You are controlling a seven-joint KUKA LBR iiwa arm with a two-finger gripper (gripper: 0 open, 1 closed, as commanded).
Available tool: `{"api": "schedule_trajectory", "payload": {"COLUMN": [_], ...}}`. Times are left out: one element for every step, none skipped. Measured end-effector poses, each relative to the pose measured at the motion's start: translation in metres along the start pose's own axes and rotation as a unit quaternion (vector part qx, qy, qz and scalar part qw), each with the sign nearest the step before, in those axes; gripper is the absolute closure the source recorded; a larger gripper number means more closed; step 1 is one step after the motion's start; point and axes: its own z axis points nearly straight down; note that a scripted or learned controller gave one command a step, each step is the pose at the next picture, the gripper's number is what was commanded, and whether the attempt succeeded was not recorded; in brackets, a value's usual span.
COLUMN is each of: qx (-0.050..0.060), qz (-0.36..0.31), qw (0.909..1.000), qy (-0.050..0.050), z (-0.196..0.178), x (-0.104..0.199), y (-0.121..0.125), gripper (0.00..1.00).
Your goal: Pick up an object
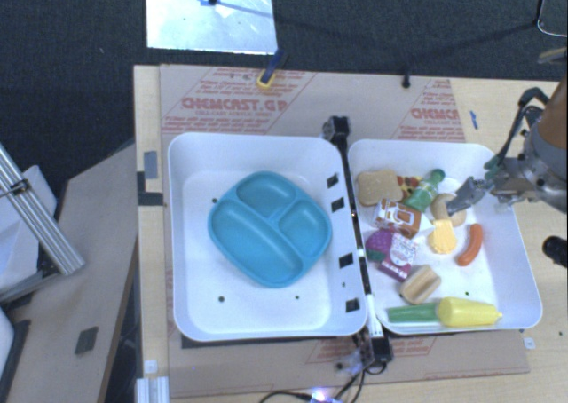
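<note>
Table [222, 90] first, cardboard sheet across it, two white bins side by side. Left bin [191, 170] holds a blue divided plate [269, 227], sitting flat near its middle. Over to the right bin [524, 290], and it's crowded: toast [378, 185] at upper left, a green bottle [428, 184] beside it, a small carton [396, 215] below, purple grapes [380, 242] lower down. Yellow cheese [442, 237] mid-bin, an orange sausage [469, 245] just right of it, a bun [421, 284] below, and corn [466, 311] along the bottom edge. Arm coming in from the right edge, fingers [462, 196] low over the potato [441, 206], just right of the bottle; open or closed, can't tell from here.
</note>
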Motion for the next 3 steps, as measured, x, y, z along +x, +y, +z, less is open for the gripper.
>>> {"api": "schedule_trajectory", "payload": {"qx": [0.002,0.002,-0.001], "qz": [0.001,0.001,0.001], "qw": [1.0,1.0,1.0], "qy": [0.0,0.001,0.001], "z": [0.056,0.117,0.157], "x": [-0.01,-0.009,-0.008], "y": [-0.001,0.004,0.006], "gripper": [0.0,0.0,0.0]}}
